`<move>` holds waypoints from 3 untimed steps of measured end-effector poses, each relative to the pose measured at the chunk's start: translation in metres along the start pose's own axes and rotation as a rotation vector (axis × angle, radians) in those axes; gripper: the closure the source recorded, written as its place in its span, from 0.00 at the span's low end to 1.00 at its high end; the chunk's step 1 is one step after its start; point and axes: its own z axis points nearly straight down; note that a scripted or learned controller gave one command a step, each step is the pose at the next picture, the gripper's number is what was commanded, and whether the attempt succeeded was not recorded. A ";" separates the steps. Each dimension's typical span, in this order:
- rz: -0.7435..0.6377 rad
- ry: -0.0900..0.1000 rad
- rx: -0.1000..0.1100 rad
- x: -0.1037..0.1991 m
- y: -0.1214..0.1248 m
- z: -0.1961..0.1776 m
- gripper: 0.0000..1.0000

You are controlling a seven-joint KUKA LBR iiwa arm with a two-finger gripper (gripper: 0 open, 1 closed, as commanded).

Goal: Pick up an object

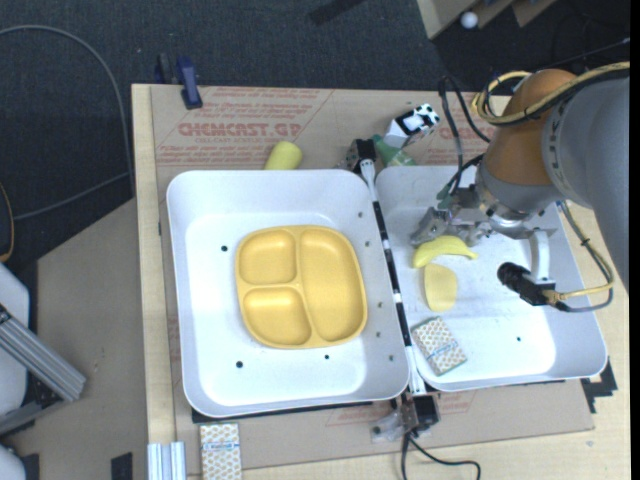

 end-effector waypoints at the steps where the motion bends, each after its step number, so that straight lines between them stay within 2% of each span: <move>1: 0.000 -0.001 -0.003 0.000 0.001 -0.011 1.00; 2: 0.000 0.000 -0.002 0.000 0.001 -0.010 0.00; 3: 0.002 -0.001 0.000 0.014 -0.050 0.000 0.00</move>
